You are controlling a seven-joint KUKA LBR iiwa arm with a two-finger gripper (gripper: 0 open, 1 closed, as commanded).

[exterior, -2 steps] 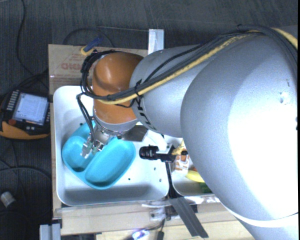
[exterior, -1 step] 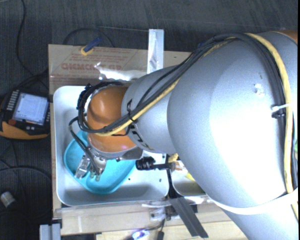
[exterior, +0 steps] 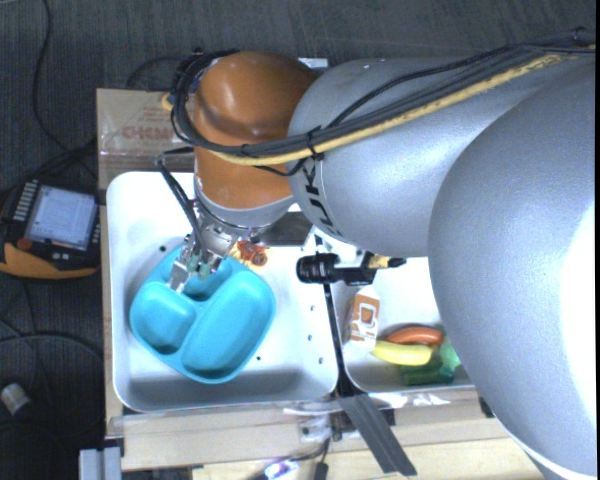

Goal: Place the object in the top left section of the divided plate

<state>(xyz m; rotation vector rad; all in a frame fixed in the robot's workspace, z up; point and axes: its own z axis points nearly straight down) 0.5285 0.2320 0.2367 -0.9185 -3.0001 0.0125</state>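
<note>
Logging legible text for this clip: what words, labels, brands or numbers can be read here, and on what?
Cardboard box behind the bins: red lettering, too blurred to read.
Small orange-and-white carton in the right bin: print too small to read.
Handheld screen on the floor: nothing legible.
Arm's grey link: dark lettering, partly hidden, unreadable.

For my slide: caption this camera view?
Gripper over the blue divided plate in the left bin; toy food in the right bin.
</note>
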